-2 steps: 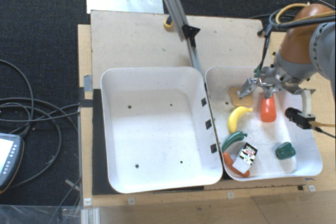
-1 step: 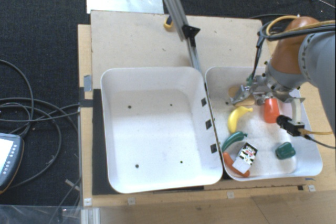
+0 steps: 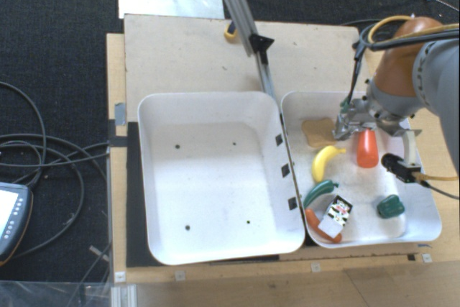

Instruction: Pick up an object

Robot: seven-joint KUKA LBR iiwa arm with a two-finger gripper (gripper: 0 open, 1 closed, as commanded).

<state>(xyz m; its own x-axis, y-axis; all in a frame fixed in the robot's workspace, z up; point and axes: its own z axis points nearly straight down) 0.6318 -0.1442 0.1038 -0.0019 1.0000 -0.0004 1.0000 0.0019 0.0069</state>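
In the right bin: all the loose things lie here, and the arm works over its far part.
Arm (image 3: 424,61): grey, with the orange band above the wrist; it comes in from the right edge and bends down into the right bin (image 3: 424,230).
Gripper (image 3: 346,127): low over the far left part of the right bin, at the right edge of the tan flat piece (image 3: 316,131). Whether it is released or clenched, I cannot tell; its tips are too small and too dark against the bin floor. Nothing is seen between them.
Orange-red object (image 3: 367,149): upright shape just right of the gripper, near it; touching or not, I cannot tell.
Banana (image 3: 325,161): yellow, lying on the bin floor below the tan piece, apart from the gripper.
Green long object (image 3: 318,193): lies near the left wall, just below the banana.
Black-and-white card (image 3: 335,213): lies over an orange object (image 3: 316,223) at the near left corner.
Dark green object (image 3: 390,207): alone near the right wall.
Left bin (image 3: 154,154): white, beside the right bin; their walls touch.
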